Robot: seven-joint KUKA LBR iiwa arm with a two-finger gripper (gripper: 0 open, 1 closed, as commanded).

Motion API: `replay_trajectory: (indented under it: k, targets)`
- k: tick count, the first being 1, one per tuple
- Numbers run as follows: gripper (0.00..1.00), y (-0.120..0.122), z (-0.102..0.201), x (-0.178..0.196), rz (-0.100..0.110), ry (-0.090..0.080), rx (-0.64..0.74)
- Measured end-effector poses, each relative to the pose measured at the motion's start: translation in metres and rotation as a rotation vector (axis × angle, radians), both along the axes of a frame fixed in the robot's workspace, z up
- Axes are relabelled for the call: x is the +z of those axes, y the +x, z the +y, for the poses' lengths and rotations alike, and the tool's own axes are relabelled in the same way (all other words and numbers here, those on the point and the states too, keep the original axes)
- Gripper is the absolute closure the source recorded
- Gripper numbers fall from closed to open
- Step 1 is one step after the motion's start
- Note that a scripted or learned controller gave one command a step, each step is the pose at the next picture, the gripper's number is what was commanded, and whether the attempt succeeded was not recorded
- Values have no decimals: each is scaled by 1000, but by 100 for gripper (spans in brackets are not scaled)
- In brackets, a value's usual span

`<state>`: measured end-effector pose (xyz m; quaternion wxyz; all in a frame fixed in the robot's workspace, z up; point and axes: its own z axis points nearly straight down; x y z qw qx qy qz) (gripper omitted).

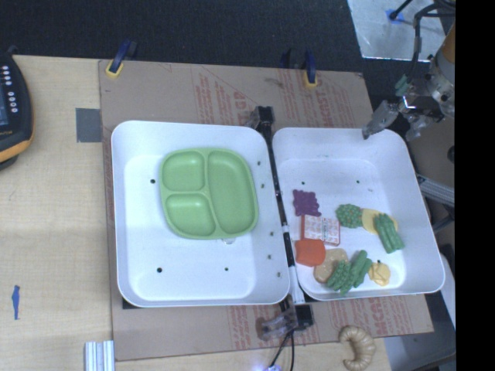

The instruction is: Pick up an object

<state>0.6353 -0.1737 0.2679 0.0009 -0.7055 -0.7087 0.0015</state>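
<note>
Counter [54,230] of pale wood carries a brown cardboard sheet [232,91], and on that sheet the two white bins lie side by side; going from the left, the left bin [131,277] holds a green divided plate [209,192], lying flat near its middle with three compartments and nothing in them; next comes the seam where the two bins meet; then the right bin [348,157], whose far half is bare and whose near half holds all the small toy foods in a loose cluster; a purple piece [306,202] lies nearest the seam, a white and red packet [320,229] just below it, an orange-red block [310,252] touching the packet's lower edge, a tan round piece [332,262] beside that, dark green pods [349,271] along the near wall, a green bumpy piece [349,216] and a green pod [388,233] with yellow bits further right.

Gripper [387,118] sits at the far right corner of the right bin, above its rim and well apart from the cluster; I cannot tell whether it is open or closed, and nothing is seen in it.

Judging by this, the step in hand is the approach, with no object picked yet; the next move calls for travel toward the near half of the right bin, choice of a piece standing somewhat apart, such as the purple one, then a descent straight over it; the crowded pieces by the near wall look harder to take singly.
</note>
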Motion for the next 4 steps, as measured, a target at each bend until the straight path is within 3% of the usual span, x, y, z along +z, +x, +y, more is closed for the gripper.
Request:
replay_trajectory:
  k: [1,2,3,4]
  targets:
    - [0,-33,81,-183,9,4,6]
    - [0,-55,70,-176,4,0,-1]
    - [0,-60,78,-176,4,2,1]
    - [100,-58,77,-163,0,1,0]
